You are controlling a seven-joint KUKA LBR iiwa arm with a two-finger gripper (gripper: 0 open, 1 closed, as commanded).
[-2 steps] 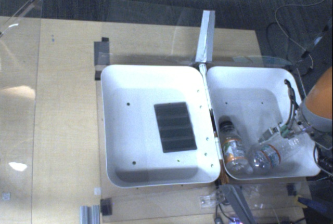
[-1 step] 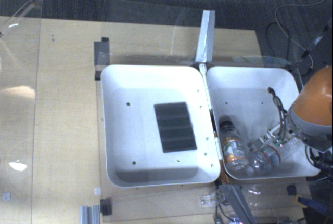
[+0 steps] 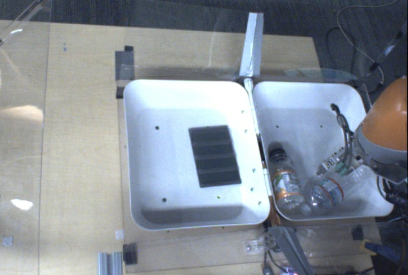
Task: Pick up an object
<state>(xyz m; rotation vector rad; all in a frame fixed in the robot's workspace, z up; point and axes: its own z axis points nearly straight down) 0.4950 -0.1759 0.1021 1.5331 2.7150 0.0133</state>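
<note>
The grey robot arm with an orange band [image 3: 390, 124] reaches in over the right white bin [image 3: 299, 108]; its gripper [image 3: 336, 165] hangs low there, and I cannot tell how it is set; just below it lies a clear plastic bottle [image 3: 331, 191]; left of it lies another clear bottle with a black cap [image 3: 284, 181]; far left, a flat black ridged block [image 3: 214, 156] rests in the left white bin [image 3: 153, 108].

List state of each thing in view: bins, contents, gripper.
Left bin: holds one dark ribbed pad.
Pad: lying flat, mid-bin, slightly skewed.
Right bin: holds two bottles at its near end.
Capped bottle: on its side, dark cap pointing away.
Clear bottle: on its side, by the gripper.
Gripper: low in the right bin.
</note>
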